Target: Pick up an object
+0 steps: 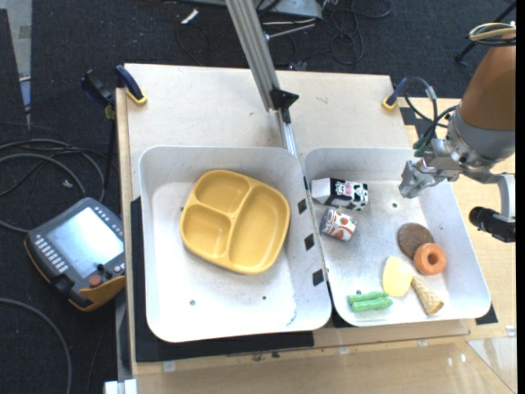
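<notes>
Claw [410, 183] hangs over right bin [459, 220] upper right area, grip state unreadable. Nearest candidate: brown cookie [415, 238] just below; milk carton [343, 192] lies leftward, long axis sideways.

A yellow three-part plate [235, 221] lies flat in the left bin [164, 179]. In the right bin [459, 220], a black-and-white carton [340, 192] lies on its side near the back, a small can [338, 224] tipped over just in front. Further right sit a brown cookie [414, 237], touching an orange donut [430, 258], with a pale yellow wedge [397, 277], a cone [428, 295] and a green piece [370, 302] along the front.
</notes>
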Controlling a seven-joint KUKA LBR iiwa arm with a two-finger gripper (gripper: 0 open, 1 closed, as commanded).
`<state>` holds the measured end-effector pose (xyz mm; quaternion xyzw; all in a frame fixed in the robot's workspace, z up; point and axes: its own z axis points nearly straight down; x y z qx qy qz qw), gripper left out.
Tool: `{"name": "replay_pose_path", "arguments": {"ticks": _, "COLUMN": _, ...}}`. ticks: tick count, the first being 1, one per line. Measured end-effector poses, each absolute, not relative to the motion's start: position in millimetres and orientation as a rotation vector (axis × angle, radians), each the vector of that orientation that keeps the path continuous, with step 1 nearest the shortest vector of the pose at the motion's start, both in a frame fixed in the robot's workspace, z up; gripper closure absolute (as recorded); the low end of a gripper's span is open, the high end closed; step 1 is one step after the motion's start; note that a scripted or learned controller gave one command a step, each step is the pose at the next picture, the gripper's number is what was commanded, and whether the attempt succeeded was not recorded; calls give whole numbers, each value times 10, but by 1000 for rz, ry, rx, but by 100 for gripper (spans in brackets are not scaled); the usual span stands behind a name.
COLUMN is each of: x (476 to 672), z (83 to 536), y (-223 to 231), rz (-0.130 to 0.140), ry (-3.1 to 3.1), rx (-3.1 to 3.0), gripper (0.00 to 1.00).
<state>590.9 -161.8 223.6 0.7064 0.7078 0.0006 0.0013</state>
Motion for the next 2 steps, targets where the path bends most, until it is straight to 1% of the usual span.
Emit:
{"name": "replay_pose_path", "arguments": {"ticks": 1, "x": 5854, "z": 2208, "y": -1171, "rz": 1, "ry": 2230, "rx": 2215, "gripper": 100}}
{"name": "replay_pose_path", "arguments": {"ticks": 2, "x": 5701, "z": 2324, "y": -618, "rz": 3, "ry": 2232, "rx": 2214, "gripper": 100}}
